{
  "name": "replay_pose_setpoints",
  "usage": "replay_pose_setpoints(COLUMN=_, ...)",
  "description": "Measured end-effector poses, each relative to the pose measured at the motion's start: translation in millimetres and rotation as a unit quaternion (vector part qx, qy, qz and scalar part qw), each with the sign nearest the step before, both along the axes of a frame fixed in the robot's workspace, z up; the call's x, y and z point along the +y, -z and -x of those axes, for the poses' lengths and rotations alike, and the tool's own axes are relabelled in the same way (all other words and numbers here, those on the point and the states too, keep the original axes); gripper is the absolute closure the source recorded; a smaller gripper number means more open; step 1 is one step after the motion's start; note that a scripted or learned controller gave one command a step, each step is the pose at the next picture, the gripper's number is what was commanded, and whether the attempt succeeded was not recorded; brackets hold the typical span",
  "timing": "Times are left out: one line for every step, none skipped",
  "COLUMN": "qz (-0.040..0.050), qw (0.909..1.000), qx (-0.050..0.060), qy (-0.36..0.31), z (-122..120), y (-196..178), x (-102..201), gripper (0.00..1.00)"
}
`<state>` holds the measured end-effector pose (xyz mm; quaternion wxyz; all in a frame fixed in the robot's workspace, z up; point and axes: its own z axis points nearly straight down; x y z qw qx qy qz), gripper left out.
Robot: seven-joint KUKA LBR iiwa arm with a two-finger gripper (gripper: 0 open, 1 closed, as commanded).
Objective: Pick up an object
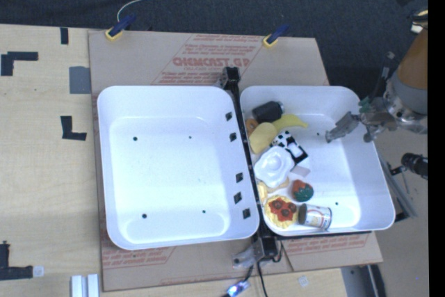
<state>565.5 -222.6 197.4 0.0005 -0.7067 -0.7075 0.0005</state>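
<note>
The right bin (348,177) holds a cluster of objects along its left side. From back to front I see a black lump (267,110), a yellow banana (290,122), a yellow rounded piece (259,137), a black-and-white checkered item (288,145), a white domed piece (272,167), a red and green toy (302,190), a round pizza-like toy (280,209) and a small can (317,218) lying on its side. My gripper (349,134) hangs over the right part of this bin, to the right of the cluster, open with nothing between its fingers.
The left bin (167,163) sits beside the right one on a cardboard sheet (208,62) held by two clamps. The arm's orange band (419,66) stands at the right edge. A cable (149,0) runs across the dark floor behind.
</note>
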Motion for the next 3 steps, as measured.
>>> replay_pose_setpoints(qz=0.0025, qw=1.0000, qx=-0.008, qy=0.000, z=11, y=90, x=21, gripper=0.00)
replay_pose_setpoints(qz=0.0048, qw=0.9999, qx=-0.011, qy=-0.001, z=-34, y=99, x=58, gripper=0.00)
replay_pose_setpoints(qz=0.0034, qw=0.9999, qx=-0.011, qy=-0.001, z=-68, y=99, x=73, gripper=0.00)
